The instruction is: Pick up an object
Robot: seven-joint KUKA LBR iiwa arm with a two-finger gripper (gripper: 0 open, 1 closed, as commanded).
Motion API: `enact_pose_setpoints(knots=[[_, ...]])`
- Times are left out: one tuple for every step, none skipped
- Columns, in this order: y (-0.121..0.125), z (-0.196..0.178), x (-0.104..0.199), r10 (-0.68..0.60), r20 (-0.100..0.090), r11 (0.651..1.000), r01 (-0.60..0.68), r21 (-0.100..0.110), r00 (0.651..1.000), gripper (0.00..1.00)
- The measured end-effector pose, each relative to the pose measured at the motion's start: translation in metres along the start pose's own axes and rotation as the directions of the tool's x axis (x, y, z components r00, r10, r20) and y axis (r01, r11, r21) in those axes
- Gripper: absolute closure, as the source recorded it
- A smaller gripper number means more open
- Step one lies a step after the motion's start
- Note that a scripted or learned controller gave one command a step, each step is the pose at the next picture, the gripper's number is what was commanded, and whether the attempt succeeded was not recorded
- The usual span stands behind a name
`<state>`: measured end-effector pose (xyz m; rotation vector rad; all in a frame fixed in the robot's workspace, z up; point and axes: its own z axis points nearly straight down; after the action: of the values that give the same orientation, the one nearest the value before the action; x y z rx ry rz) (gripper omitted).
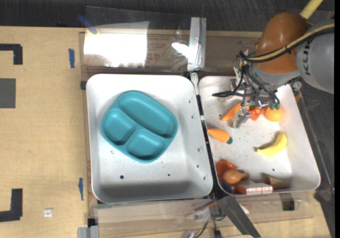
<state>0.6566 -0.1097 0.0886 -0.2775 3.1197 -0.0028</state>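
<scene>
From my camera view I see a pale wooden bench (37, 125) with black and blue tape marks, dark floor beyond it, and a sheet of clear plastic (141, 45) standing behind the bins, glaring white. The left bin (106, 178) holds a teal divided plate (139, 125). The right bin (303, 173) carries the toys: a carrot (219, 135) near its left wall, a banana (272, 145) to the right, an orange fruit (274, 113) at the far side, and red and brown pieces (229, 170) bunched along the near edge.

The arm (281, 40) comes in from the right, and its gripper (243, 116) hangs low over the far part of the right bin, just beside an orange piece (230, 112). Cables and the wrist clutter that spot, so I cannot tell how the fingers stand or whether they touch anything. The near-edge pieces are too jumbled to name.
</scene>
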Motion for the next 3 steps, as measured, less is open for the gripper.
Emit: enact_pose_setpoints(knots=[[0.000,-0.015,-0.004,0.000,0.015,1.000,-0.001,0.003,1.000,1.00],[0.054,-0.104,-0.025,0.078,0.009,0.997,-0.078,-0.002,0.997,1.00],[0.072,-0.147,-0.027,0.043,0.006,0.999,-0.043,-0.001,0.999,1.00]])
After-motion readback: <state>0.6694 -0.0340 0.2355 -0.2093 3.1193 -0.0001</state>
